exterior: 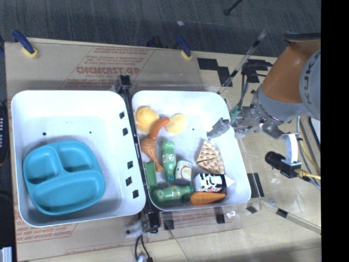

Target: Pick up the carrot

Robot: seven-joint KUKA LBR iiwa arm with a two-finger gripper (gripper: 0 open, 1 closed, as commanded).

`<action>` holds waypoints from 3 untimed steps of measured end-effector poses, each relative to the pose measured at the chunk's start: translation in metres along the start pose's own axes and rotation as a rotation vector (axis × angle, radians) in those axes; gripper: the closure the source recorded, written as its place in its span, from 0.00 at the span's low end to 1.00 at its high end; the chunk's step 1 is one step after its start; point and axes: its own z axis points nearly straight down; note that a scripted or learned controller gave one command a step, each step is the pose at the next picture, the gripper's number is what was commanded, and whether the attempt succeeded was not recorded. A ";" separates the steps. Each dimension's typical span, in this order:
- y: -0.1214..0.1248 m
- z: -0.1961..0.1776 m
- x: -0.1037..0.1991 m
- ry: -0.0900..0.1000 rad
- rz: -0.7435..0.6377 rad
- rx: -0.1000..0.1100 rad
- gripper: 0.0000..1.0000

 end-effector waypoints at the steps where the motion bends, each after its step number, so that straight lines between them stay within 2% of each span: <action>1: -0.062 0.045 0.000 0.001 -0.131 0.000 0.00; 2: -0.056 0.127 -0.001 -0.006 -0.265 -0.016 0.00; 3: 0.027 0.093 0.073 -0.001 -0.311 -0.010 0.00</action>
